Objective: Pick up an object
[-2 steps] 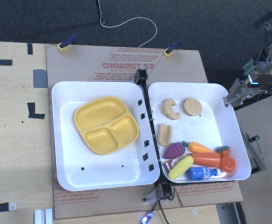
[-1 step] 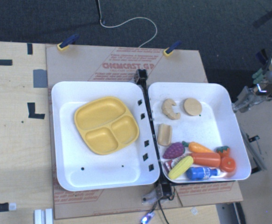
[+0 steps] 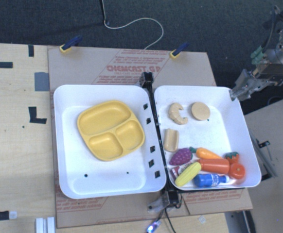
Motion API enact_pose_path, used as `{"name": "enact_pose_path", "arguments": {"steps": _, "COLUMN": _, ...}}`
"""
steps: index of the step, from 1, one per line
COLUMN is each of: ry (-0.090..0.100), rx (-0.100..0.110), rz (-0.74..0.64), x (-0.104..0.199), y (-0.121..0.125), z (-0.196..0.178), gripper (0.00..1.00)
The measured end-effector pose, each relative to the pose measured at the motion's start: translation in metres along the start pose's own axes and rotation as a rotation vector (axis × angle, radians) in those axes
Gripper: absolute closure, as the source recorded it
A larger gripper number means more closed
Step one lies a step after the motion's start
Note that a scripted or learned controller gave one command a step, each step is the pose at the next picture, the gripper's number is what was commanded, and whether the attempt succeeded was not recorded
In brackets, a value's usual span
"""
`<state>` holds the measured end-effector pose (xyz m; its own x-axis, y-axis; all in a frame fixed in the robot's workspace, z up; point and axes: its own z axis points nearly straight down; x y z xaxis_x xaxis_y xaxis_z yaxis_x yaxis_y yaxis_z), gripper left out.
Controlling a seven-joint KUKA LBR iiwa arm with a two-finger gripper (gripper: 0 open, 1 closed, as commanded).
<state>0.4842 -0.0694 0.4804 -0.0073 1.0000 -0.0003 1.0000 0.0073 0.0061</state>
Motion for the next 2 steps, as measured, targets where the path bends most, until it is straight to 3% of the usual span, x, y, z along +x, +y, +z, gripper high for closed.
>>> {"name": "enact_pose_path", "arguments": {"steps": 1, "ry": 0.000, "rx": 0.015, "rz": 0.008, "x": -0.009, "y": -0.002, "z": 0.080, "gripper": 1.00}}
{"name": "enact_pose_path", "arguments": {"steps": 2, "ry": 0.001, "rx": 0.008, "rz": -0.001, "x": 0.071, "y": -0.001, "z": 0.077, "gripper": 1.00}}
